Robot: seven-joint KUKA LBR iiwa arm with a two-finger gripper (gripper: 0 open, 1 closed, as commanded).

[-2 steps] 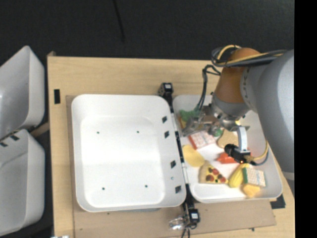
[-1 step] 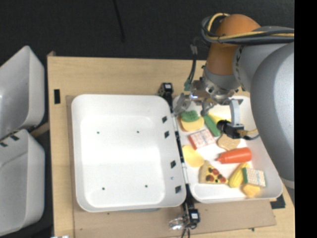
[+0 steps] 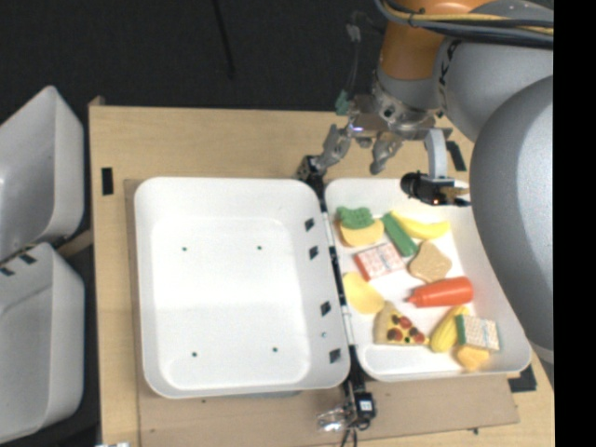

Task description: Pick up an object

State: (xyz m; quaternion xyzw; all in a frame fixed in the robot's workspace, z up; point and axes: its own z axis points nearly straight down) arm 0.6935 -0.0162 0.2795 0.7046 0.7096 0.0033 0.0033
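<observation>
Grey arm reaching from right, orange-banded wrist, gripper [image 3: 358,158] hanging open, fingers spread

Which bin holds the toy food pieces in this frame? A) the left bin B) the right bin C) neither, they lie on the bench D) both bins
B: the banana, carrot, pizza slice and the rest all lie in the right bin, beneath the gripper at its far edge.

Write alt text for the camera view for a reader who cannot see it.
The gripper hangs open, holding nothing, above the far rim of the right bin, which holds toy food including a banana, a carrot and a pizza slice. The left bin sits alongside it on the bench.
</observation>
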